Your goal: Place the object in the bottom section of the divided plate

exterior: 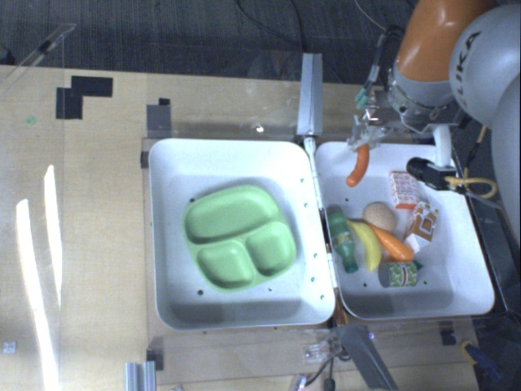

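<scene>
A green divided plate [238,235] lies in the left bin [171,300], with one large section toward the back and two smaller ones toward the front. My gripper [363,139] hangs over the back left corner of the right bin [472,300]. It is shut on the top end of an orange-red sausage [356,168], which dangles upright below the fingers. The sausage is to the right of the divider between the bins, well apart from the plate.
In the right bin lie a green bottle [343,240], a banana [367,244], a carrot [392,243], a brown roll [379,216], a green can [399,274] and two small cartons [404,189]. A metal rail [308,96] stands between the bins at the back.
</scene>
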Tool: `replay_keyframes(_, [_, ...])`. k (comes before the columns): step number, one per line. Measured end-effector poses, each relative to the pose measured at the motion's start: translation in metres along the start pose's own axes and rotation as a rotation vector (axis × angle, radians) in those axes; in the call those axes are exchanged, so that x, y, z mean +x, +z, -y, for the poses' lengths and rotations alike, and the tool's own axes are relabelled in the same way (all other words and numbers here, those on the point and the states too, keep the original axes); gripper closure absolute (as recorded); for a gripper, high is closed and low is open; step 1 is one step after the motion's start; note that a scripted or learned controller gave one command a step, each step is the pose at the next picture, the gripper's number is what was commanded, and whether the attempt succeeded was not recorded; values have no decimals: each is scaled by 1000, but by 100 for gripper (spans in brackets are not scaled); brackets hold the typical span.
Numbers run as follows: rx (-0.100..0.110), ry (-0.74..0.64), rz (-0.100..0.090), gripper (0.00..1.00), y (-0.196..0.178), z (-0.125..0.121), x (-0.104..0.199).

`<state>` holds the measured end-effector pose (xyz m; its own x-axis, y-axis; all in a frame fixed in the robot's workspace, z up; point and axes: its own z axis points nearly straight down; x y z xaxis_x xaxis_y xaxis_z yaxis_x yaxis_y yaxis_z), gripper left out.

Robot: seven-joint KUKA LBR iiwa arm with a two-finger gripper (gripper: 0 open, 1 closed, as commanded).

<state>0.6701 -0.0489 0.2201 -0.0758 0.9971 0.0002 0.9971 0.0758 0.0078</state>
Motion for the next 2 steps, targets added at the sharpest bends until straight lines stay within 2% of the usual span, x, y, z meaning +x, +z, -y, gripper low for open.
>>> replay_keyframes(1, [3,-244,-1,100,34,34,57])
replay_keyframes(2, [-1,-176,-1,100,-68,0,93])
